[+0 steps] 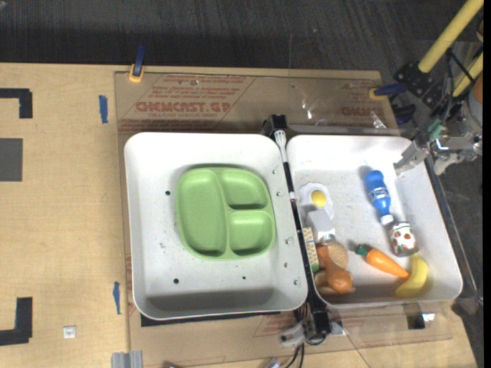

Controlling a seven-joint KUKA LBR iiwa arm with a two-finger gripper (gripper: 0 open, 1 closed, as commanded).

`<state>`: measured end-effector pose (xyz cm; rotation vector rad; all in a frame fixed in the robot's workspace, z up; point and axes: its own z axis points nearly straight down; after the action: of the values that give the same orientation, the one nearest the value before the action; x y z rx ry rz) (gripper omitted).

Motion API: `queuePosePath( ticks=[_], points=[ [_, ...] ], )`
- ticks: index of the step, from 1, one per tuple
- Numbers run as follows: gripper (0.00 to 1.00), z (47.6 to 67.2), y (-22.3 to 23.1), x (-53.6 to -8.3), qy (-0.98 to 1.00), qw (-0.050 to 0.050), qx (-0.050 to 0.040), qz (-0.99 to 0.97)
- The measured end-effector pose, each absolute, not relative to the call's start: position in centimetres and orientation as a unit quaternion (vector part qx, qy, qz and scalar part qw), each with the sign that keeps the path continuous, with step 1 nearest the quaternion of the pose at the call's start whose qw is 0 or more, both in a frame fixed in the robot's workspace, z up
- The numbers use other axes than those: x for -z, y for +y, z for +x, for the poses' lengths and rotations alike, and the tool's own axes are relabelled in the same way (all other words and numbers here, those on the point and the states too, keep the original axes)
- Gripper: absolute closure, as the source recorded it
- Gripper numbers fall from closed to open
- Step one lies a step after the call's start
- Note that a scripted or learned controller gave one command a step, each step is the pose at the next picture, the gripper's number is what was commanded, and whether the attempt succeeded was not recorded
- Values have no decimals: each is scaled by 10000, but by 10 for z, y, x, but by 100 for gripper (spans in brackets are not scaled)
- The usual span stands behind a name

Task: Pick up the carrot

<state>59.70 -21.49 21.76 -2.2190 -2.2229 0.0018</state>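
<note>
In the camera view, the carrot (381, 261) lies in the right bin (349, 158) near its front edge, just beside a banana (415, 276) and close to a blue bottle (376, 191). The left bin (149, 205) carries a green divided plate (225, 210). The hand (430, 148) hangs over the right bin's far right rim; whether it is closed or spread, I cannot tell.

One fixed overhead cam, slanted, both bins (146, 205).
</note>
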Motion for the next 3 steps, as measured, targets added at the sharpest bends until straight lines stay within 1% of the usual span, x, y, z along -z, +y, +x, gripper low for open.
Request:
queuePosePath(
  ticks=[1,2,3],
  points=[
    [0,530,-180,-119,-7712,33,-10,-6366],
    [0,491,-135,-89,-8394,-61,39,-5434],
    [100,494,-138,-101,-8378,-155,39,-5457]
  ],
)
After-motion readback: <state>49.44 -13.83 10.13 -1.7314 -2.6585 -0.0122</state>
